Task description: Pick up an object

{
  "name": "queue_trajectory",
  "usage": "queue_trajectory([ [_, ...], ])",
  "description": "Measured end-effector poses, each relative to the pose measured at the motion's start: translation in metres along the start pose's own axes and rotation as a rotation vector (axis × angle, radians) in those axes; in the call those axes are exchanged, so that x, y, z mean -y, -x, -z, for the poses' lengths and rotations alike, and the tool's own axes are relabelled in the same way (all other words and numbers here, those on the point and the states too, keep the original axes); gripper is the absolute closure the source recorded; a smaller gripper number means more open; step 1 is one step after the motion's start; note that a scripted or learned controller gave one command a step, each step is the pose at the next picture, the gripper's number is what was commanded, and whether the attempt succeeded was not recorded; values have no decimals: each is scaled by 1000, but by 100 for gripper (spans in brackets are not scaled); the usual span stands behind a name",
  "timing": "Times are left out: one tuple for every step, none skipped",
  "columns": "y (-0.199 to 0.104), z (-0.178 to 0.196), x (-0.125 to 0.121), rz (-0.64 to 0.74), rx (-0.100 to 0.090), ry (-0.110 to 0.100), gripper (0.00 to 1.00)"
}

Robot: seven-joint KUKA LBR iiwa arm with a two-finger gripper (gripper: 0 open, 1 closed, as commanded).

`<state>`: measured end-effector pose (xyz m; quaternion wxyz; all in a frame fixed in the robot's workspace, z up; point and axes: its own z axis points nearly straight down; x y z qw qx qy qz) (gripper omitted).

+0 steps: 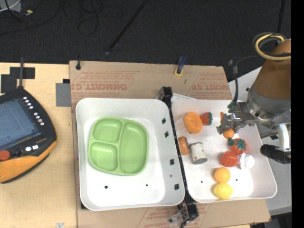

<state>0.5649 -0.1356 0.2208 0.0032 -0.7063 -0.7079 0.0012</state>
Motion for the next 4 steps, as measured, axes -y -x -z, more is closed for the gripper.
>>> queue_trajectory([
  [-35, -5, 28, 0, 0, 0, 100],
  [-81, -3, 68, 0, 0, -1, 100],
  [-85, -1, 84, -6, 1, 0, 100],
  [-84, -3, 79, -8, 2, 2, 100],
])
